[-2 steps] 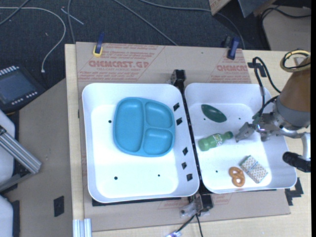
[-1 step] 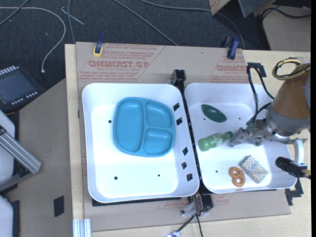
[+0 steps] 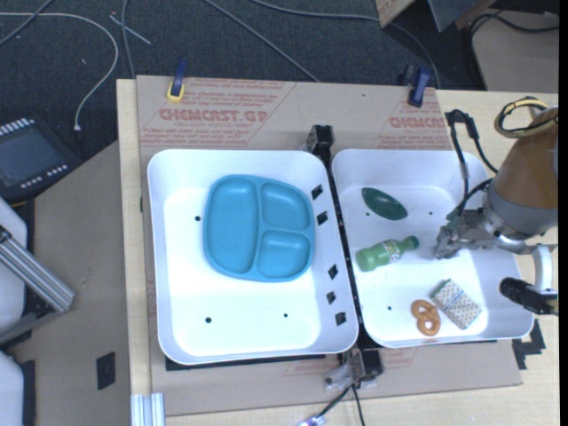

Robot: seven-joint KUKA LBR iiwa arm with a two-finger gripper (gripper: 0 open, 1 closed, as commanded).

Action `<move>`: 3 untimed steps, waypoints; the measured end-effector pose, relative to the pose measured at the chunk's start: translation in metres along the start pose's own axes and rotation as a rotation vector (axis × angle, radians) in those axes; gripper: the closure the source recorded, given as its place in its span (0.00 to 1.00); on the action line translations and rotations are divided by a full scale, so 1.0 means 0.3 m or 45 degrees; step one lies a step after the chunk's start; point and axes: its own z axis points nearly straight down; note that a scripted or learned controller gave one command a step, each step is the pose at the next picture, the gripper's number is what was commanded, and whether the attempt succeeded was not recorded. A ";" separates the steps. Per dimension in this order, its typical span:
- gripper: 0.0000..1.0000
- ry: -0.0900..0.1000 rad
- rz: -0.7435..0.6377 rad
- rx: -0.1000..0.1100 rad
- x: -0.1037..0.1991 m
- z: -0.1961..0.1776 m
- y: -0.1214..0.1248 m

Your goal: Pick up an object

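Because the two-finger gripper (image 3: 446, 240) hangs just right of the small green plastic bottle (image 3: 386, 252), that bottle suits the pick. Whether the gripper is spread or holds anything cannot be told; centre it over the bottle before descending.

Both white bins (image 3: 177, 309) look like smooth plastic with a soft sheen. The blue divided tray (image 3: 259, 227) is plastic too — matt, evenly coloured. Beneath them the tabletop (image 3: 240, 105) shows as plain brown printed cardboard, dull and flat. The green bottle (image 3: 385, 253) appears glossy plastic — the dark green leaf-shaped piece (image 3: 384, 203) smooth.
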 end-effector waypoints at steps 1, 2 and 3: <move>1.00 -0.004 0.000 -0.007 -0.010 -0.204 -0.020; 1.00 -0.005 -0.001 -0.008 -0.027 -0.359 0.002; 1.00 -0.003 -0.001 -0.005 -0.027 -0.412 0.005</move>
